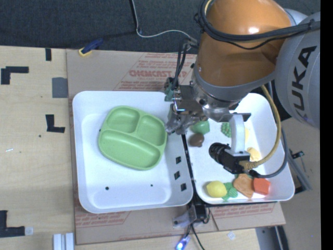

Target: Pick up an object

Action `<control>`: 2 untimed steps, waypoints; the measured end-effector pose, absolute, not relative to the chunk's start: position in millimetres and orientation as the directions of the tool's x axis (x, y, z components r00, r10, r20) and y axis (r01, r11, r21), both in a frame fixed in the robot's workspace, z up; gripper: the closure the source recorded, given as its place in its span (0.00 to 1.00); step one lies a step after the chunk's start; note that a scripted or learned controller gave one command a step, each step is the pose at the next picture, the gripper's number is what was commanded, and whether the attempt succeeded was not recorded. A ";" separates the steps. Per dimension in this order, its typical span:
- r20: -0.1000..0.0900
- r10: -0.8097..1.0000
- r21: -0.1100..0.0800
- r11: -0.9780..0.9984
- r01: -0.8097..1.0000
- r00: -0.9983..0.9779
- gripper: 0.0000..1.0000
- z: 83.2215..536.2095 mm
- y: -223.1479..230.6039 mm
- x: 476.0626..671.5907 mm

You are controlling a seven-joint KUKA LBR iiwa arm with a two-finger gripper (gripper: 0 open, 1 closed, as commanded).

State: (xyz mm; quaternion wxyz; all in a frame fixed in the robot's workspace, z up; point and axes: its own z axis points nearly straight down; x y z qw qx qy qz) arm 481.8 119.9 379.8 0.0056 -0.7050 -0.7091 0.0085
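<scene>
To the view's left of the gripper, left bin (83,155): shallow, white, set against the right bin along a shared wall.
Green divided plate (132,137): lies in the left bin with its three compartments up. Its right rim is just beside the gripper.
Gripper (179,123): low over the shared wall, under the orange-banded wrist. Whether it is open or closed cannot be told from this angle, nor what it touches.
Brown piece (196,138): in the right bin, just beside the gripper on the view's right, a little lower in the view.
Small green piece (202,126): just right of the gripper, touching the brown piece from above.
Yellow fruit (217,189): well below the gripper, near the right bin's front wall.
Bumpy green piece (225,128): further right of the gripper.
Orange piece (243,185): right of the yellow fruit.
Red block (261,185): touching the orange piece.
Right bin (276,119): white.
</scene>
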 end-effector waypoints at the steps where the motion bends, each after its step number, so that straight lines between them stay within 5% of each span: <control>1: 0.000 1.000 0.015 -0.004 1.000 0.004 1.00 542.8 61.0 485.2; 2: -0.001 1.000 -0.004 0.003 1.000 -0.003 1.00 532.9 93.6 484.6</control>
